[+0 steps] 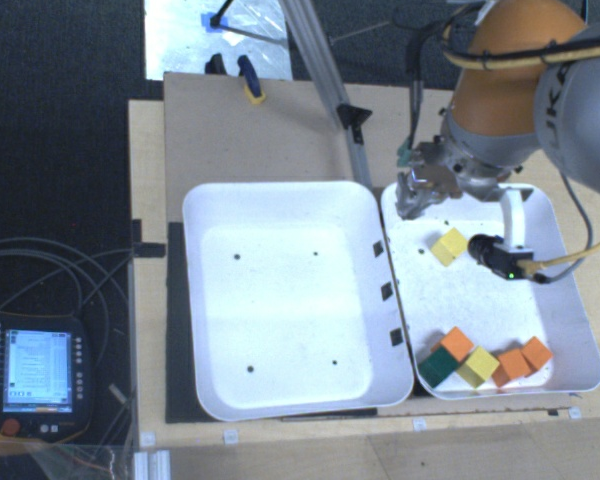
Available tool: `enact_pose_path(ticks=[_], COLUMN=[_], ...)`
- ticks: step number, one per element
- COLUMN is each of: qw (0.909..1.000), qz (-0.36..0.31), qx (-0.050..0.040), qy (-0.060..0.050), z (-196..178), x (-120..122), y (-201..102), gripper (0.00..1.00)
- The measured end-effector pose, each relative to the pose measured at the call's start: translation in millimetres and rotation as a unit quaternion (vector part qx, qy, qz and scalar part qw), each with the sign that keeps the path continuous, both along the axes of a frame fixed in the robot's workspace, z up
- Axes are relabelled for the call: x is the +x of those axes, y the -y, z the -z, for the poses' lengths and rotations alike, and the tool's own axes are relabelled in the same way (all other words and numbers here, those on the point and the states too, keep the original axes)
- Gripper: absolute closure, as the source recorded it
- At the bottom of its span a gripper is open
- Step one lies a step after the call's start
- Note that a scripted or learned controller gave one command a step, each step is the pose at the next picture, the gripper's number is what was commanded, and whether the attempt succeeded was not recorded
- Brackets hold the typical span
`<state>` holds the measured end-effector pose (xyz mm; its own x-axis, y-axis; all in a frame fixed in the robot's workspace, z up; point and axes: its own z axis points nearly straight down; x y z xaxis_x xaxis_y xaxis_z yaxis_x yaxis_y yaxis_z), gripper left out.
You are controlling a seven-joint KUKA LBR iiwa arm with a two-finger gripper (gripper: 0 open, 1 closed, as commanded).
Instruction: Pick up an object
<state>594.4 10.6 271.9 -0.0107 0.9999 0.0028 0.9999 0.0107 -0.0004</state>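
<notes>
My gripper hangs over the far left corner of the right bin, under the grey arm with its orange band. A yellow block lies tilted on the bin floor, just to the right of the gripper and nearer the camera, apart from it. Along the bin's near edge sits a cluster of blocks: an orange one, a green one, a yellow one and two more orange ones. I see nothing held in the gripper.
The left bin lies beside the right one, joined by a dark hinge strip with clips. A slanted metal pole crosses the bench behind the bins. A black cable fitting hangs from the wrist over the right bin.
</notes>
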Motion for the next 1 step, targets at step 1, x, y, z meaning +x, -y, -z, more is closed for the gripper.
enact_pose_path(ticks=[1], qw=[1.0000], qz=[0.001], qx=[-0.0005], qy=[-0.001], z=[19.5], x=[-21.8], y=[-46.7], gripper=[1.00])
